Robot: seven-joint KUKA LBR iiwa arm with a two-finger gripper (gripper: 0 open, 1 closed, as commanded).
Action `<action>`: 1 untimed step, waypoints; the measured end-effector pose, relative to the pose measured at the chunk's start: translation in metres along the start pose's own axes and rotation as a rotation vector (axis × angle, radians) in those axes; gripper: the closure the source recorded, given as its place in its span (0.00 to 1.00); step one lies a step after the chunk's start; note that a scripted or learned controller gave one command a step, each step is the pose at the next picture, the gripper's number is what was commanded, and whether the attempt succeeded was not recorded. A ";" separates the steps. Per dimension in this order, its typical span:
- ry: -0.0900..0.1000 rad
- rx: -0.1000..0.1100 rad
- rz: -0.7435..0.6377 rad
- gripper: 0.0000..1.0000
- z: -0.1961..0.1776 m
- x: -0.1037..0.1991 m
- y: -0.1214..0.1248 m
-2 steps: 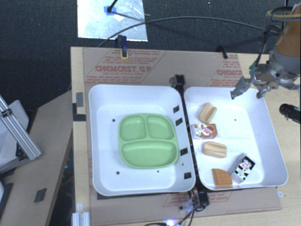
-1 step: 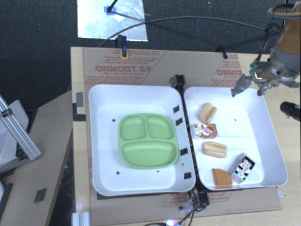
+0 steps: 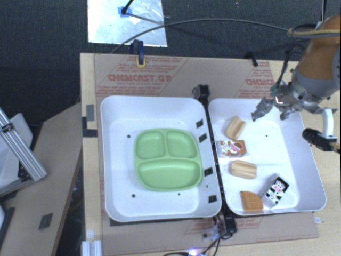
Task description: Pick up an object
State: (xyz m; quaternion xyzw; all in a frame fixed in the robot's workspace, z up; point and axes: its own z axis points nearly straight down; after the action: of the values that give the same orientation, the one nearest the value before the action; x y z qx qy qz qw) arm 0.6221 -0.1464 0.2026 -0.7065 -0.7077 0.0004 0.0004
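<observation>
The gripper [image 3: 272,109] hung over the upper part of the right bin [image 3: 298,159], at about one o'clock from the centre of the view, and its two fingers were spread apart with nothing between them. The objects to pick lay below and to the left of it in this same bin: a small bread roll [image 3: 234,127] nearest, at about eight o'clock from the gripper, then a red and white packet [image 3: 233,149] just under the roll, a second roll [image 3: 243,169] lower, a brown cracker [image 3: 251,201] and a black and white carton [image 3: 276,190] near the bottom edge. The left bin [image 3: 117,143] held a green divided plate [image 3: 168,159]. In my judgement the main risk was that the gripper descended where it stood and closed on bare bin floor, because no object was under it. Also the first roll and the packet almost touched, so a finger could push one onto the other, and the round roll could slip out.
</observation>
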 end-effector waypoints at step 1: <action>0.000 0.000 0.001 0.00 0.048 0.006 -0.008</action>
State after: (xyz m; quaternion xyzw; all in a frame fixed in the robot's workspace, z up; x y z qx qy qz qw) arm 0.6140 -0.1408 0.1542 -0.7069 -0.7073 0.0003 0.0005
